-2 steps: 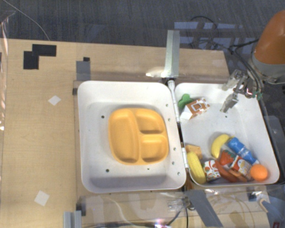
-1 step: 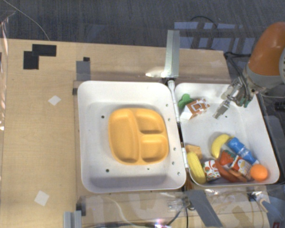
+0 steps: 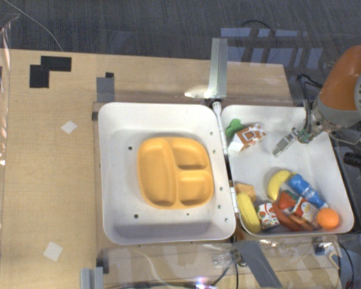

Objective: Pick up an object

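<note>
Two shallow white bins point(image 3: 108, 161) sit side by side; the two-finger gripper point(image 3: 284, 144) hangs with fingers spread, holding nothing, over the right bin. Nearest it, the orange-and-white carton point(image 3: 251, 136) lies just left.
</note>
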Controlling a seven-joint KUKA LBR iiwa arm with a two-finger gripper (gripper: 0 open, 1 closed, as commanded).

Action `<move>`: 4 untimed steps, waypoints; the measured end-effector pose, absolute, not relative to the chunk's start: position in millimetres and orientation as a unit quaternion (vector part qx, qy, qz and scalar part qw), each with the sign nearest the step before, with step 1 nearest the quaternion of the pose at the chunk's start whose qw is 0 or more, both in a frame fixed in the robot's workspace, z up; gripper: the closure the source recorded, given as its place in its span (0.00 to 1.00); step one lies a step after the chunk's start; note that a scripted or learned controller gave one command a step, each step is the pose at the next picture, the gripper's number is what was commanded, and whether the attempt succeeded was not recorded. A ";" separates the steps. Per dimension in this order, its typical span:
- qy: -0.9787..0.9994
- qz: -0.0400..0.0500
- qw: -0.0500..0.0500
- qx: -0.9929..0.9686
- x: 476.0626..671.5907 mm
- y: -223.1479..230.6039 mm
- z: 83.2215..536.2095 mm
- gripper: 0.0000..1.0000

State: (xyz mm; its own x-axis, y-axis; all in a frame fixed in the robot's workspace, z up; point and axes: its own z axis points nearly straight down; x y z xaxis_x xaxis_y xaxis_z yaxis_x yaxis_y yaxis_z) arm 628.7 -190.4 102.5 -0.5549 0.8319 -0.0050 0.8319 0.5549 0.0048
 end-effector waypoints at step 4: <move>0.630 0.001 0.002 0.777 574.7 -200.3 102.6 0.00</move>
State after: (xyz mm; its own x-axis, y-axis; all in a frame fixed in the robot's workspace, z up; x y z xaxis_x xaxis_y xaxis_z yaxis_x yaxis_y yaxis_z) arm 574.7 -200.3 102.6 0.2074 0.9783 -0.0012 0.9783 -0.2074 0.0045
